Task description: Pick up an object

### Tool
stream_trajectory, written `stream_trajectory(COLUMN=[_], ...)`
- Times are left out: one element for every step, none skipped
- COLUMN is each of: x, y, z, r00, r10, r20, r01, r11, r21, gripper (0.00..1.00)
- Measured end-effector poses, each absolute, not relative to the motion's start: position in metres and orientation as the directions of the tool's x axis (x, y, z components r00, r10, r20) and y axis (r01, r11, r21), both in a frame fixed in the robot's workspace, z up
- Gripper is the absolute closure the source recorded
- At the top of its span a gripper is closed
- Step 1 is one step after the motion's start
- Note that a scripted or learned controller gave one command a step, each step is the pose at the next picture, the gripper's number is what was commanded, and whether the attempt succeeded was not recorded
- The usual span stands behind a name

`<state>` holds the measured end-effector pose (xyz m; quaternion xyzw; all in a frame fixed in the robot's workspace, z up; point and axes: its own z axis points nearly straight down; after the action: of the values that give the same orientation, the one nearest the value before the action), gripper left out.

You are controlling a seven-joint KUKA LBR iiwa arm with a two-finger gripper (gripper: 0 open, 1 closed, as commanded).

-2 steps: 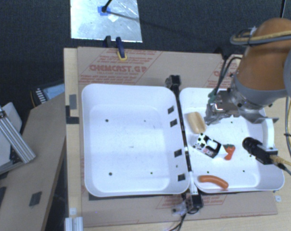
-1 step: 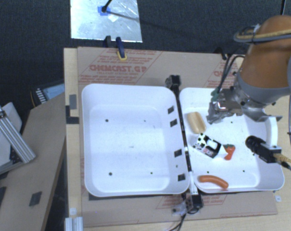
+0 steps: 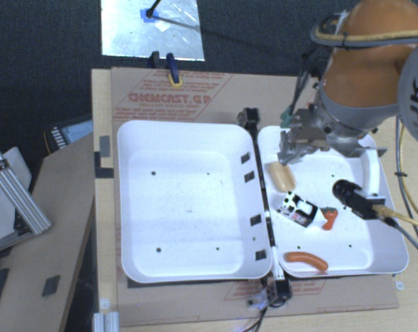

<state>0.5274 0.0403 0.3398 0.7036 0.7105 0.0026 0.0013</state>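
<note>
**Tan block lying just below my tool**

I am hovering my tool (image 3: pixel 291 151) over the far-left part of the right bin (image 3: pixel 385 254), and whether it is spread or pressed together I cannot tell. The tan block (image 3: pixel 283 178) is sitting just nearer the camera than the tool (long axis running toward the orange sausage (image 3: pixel 306 260) at the bin's near edge), so I judge a short drop is coming.

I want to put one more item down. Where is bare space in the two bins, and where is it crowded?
The left bin is bare floor from wall to wall. In the right bin, the items crowd near the divider: tan piece, black-and-white object, small orange piece, orange sausage shape. The pincer hangs over its far corner.
</note>
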Motion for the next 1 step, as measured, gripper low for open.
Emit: stream_trajectory(x=[0.5268], y=[0.1061], z=[0.4108], r00=[-0.011], r10=[1.0], r20=[0.003], r01=[1.0], r11=[0.011], r21=[0.009], gripper=[1.0])
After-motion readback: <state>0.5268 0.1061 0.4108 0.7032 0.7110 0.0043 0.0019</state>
